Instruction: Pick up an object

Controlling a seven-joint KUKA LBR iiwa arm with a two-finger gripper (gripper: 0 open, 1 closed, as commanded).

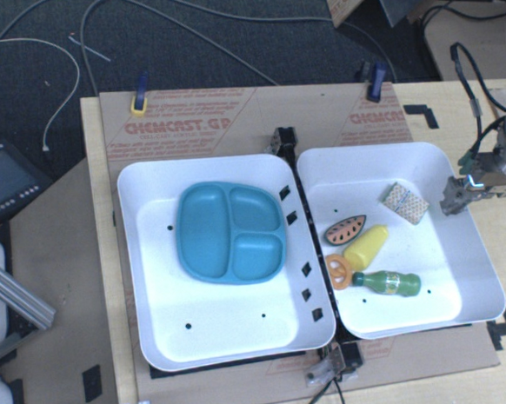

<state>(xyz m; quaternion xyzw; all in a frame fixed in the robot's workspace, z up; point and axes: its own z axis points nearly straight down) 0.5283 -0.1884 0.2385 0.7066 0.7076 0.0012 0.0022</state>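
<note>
- My view: two white bins side by side on the bench, left bin [157, 317] and right bin [470, 297].
- Left bin holds a blue divided plate [231, 232], lying flat in the upper middle of the bin, three compartments facing up.
- Right bin holds five items, all on the bin floor.
- Patterned square packet [405, 201] sits toward the upper right, apart from the others.
- Brown oval item with dark marks [345, 230] lies near the divider; a yellow bottle-shaped item [366, 245] lies just beside and below it, tilted.
- Orange pretzel-shaped piece [338, 269] is by the divider, touching or nearly touching the yellow item; I cannot tell which.
- Green bottle [387, 283] lies on its side, lowest of the group, cap end pointing left.
- Gripper [458, 196] is at the right bin's right rim, level with the packet but apart from it.
- Nothing seen in its grasp; how far it is open I cannot tell at this resolution.
</note>
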